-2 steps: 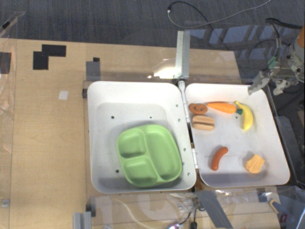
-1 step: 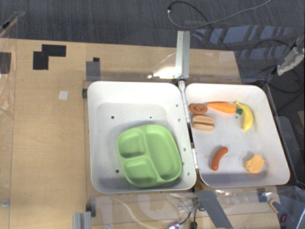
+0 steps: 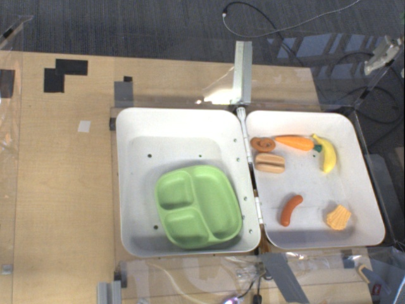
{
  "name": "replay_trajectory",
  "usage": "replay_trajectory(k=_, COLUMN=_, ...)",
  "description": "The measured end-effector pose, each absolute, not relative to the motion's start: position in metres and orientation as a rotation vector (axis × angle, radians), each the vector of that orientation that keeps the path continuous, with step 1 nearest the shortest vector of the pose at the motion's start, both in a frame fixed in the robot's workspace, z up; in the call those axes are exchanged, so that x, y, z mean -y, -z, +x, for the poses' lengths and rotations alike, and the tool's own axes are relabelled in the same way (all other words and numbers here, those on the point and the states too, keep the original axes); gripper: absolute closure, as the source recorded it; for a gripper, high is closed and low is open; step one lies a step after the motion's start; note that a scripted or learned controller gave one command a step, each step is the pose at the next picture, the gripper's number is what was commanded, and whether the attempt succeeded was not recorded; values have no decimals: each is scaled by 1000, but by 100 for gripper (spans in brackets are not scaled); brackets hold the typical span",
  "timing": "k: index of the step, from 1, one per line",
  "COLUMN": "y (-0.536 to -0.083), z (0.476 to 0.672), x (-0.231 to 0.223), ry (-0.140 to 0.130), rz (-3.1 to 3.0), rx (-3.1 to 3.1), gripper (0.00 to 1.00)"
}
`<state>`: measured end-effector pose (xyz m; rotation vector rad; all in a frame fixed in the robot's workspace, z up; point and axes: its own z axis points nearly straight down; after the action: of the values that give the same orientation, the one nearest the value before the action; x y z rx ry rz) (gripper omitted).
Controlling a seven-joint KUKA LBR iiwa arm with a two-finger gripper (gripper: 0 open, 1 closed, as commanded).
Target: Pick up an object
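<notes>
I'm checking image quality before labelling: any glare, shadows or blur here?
Camera view: bright glare on the bench just behind the bins; soft shadow along the left bin's front wall; the plate, sausage and banana are reasonably sharp, without motion blur.

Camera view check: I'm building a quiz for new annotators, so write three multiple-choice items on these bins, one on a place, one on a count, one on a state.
1. Where does the green divided plate lie?
A. in the left bin
B. in the right bin
C. on the bench outside the bins

2. How many food items lie in the right bin?
A. three
B. four
C. six

3. How do the carrot and banana stand to each other?
A. the carrot's tip meets the banana's top end
B. stacked
C. in separate bins

Key: 1 A, the plate sits in the left bin. 2 C, carrot, banana, doughnut, hot dog bun, sausage, orange wedge. 3 A, their ends touch near the bin's far side.
</notes>
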<state>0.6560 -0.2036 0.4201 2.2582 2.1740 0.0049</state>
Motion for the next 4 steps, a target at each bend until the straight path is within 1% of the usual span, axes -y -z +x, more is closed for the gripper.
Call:
replay_trajectory(k=1, y=-289, z=634, x=203, ry=-3, rz=2150, rx=-2285, gripper=0)
replay_trajectory(k=2, y=-141, z=611, x=205, ry=-3, rz=1955, rx=-2454, gripper=0)
replay_trajectory(k=3, y=-88, z=634, x=205, ry=-6, rz=1913, rx=-2481, gripper=0)
replay_trajectory(k=4, y=-102, z=637, x=204, ry=-12, rz=1906, rx=-2477, gripper=100)
